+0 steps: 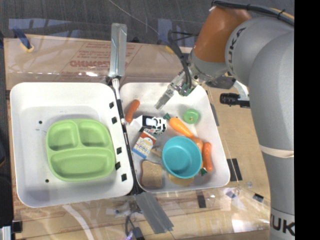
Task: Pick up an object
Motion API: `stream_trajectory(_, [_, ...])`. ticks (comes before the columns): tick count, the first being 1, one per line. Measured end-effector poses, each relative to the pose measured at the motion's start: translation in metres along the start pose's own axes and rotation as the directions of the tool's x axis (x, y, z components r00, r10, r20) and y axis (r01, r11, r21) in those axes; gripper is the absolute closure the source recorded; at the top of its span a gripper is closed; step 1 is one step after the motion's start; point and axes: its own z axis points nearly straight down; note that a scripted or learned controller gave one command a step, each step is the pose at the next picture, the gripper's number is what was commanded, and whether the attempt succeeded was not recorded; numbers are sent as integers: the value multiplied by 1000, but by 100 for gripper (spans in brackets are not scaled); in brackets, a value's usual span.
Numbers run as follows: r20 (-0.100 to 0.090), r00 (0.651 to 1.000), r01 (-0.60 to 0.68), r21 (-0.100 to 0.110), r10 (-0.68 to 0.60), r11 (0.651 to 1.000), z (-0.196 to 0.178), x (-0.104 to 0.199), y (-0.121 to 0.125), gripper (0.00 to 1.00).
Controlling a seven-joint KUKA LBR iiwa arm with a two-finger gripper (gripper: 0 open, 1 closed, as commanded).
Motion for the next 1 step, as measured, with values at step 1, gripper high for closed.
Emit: stream_trajectory(1, [-6,832,-554,13,554,832,95,0,-15,0])
